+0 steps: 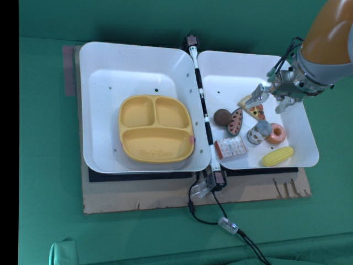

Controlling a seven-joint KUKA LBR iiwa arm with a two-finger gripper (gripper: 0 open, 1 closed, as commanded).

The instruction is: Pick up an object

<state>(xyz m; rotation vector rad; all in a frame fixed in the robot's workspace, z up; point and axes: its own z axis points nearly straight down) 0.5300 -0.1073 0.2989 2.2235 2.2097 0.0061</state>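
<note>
Two white bins side by side: left bin, right bin. One yellow divided plate, three compartments. Seven toy foods in the right bin: one pizza slice, one brown round piece, one watermelon slice, one small can, one pink doughnut, one corn cob, one wrapped packet.

I noted a green cloth covering my bench, a brown cardboard sheet laid flat on it, and even overhead light.
</note>
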